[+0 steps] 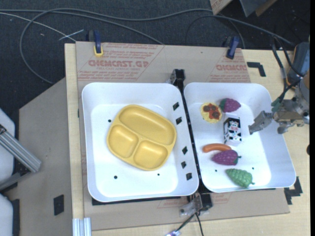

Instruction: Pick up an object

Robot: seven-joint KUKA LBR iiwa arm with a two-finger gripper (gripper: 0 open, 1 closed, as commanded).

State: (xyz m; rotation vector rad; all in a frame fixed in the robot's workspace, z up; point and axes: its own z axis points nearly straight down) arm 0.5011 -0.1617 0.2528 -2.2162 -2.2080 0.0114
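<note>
From the overhead camera I see the two white bins side by side. The left bin (93, 132) holds a yellow divided plate (141, 137), lying flat near the middle, with three compartments.

The right bin (278, 161) holds the small items. Near its top sit a small round yellow piece with red on it (211, 112) and, just beside it to the right, a purple grape cluster (230, 104). Below those stands a small black-and-white figure (233, 130); I can't make out what it depicts. Lower down lie an orange sausage-shaped piece (216, 147), a second purple grape cluster (226, 157) touching or nearly touching it, and a green bumpy piece (239, 177) near the bin's front edge.

The gripper (259, 123) reaches in over the right bin's right side, apart from every item; the black-and-white figure is the nearest one. I see one grey finger pointing left and down, but the rest blurs into the wrist hardware, so I cannot tell how wide it stands. Nothing is visible between the fingers. The arm itself is cut off at the frame's right edge.
</note>
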